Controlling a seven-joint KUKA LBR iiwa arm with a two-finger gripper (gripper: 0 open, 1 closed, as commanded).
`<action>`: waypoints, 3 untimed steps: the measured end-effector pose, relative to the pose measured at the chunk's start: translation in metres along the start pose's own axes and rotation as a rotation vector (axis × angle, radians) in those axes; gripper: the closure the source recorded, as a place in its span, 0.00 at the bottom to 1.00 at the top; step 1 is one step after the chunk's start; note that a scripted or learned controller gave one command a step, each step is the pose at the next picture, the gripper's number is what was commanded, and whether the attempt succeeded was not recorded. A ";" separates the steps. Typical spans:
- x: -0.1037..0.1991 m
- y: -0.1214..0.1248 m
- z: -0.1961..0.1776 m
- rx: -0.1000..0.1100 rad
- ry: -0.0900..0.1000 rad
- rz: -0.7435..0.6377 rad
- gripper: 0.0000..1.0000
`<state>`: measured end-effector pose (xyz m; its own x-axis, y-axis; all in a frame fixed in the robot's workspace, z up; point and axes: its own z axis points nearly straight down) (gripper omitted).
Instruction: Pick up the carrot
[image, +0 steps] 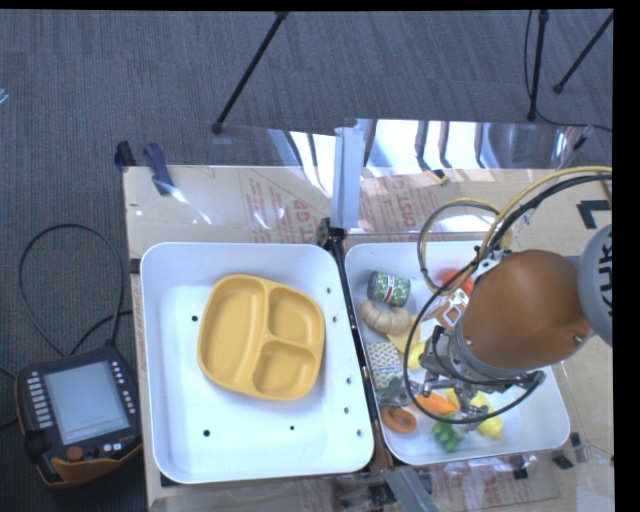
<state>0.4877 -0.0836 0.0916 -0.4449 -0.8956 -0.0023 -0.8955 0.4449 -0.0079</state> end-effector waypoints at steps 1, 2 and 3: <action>-0.002 0.000 -0.010 -0.003 0.001 0.001 1.00; -0.002 0.000 -0.009 -0.004 0.002 0.001 0.00; 0.005 -0.009 0.005 -0.013 0.002 0.247 0.00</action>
<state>0.4941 -0.0922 0.0863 -0.6506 -0.7594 -0.0004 -0.7594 0.6506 0.0050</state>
